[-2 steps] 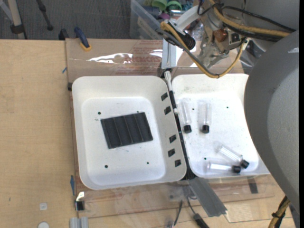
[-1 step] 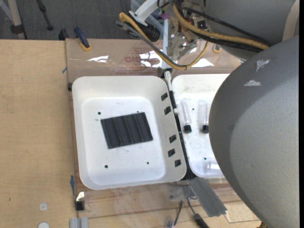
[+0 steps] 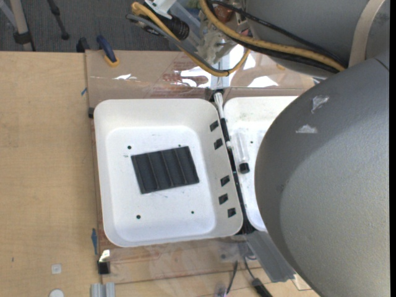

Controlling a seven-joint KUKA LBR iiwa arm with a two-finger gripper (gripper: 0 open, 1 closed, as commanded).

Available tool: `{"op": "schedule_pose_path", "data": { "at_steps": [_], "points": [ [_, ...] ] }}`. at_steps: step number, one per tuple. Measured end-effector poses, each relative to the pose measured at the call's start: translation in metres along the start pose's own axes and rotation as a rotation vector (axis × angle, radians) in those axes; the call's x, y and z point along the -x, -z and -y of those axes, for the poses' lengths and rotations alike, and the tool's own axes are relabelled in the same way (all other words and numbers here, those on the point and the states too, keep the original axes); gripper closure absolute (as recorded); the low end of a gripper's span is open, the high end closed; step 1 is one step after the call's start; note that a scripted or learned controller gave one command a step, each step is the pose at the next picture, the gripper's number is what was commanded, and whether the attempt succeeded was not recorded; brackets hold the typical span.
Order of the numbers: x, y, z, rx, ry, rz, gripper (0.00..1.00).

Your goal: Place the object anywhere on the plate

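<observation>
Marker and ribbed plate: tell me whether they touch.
Apart. The camera view shows the marker in the right bin, the plate in the left bin.

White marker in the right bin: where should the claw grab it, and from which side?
Grip the white marker mid-barrel from straight above, claw closing across its width. It lies flat beside the bin's left wall, black cap towards the camera, so a side approach looks blocked.
</observation>
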State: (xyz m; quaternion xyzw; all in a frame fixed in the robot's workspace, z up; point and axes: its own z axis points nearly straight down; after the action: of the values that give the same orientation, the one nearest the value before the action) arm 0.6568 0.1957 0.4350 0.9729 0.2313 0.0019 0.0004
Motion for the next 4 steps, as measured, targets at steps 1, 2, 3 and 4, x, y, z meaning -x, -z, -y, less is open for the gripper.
{"op": "schedule_pose_path", "data": {
  "at_steps": [1,2,3,4],
  "points": [
    [-0.004,-0.071,0.031,-0.003,0.097,0.008,1.00],
    [-0.004,-0.071,0.031,-0.003,0.097,0.007,0.00],
    [0.034,-0.235,0.047,-0.001,-0.205,0.005,0.00],
    [0.050,-0.343,0.053,-0.003,-0.266,0.002,0.00]
  ]
}}
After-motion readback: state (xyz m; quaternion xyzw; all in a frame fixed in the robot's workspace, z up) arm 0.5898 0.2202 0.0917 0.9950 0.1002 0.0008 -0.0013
